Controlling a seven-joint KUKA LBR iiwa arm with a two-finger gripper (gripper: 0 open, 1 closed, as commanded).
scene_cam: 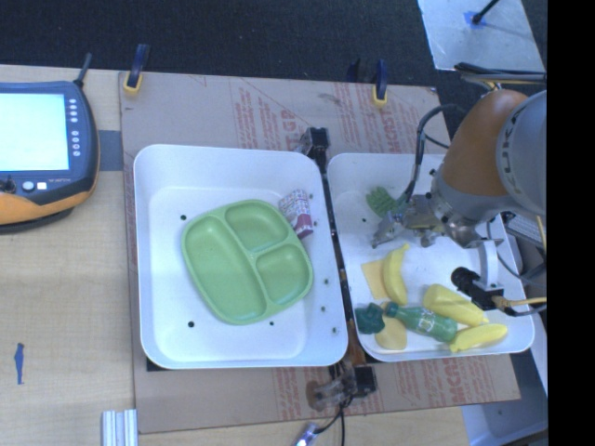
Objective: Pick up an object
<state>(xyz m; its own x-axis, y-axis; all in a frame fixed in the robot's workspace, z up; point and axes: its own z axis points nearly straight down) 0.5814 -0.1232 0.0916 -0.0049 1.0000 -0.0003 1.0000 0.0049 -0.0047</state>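
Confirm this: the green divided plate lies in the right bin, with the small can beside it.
Not quite. The camera view shows the green divided plate in the left bin, not the right one. The small can does lie beside it, at its upper right edge.

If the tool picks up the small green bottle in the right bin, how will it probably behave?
The green bottle lies on its side, so a push may roll it. It looks like a small, probably light toy. Its surface appears smooth and could slip; the yellow pieces close around it may get nudged.
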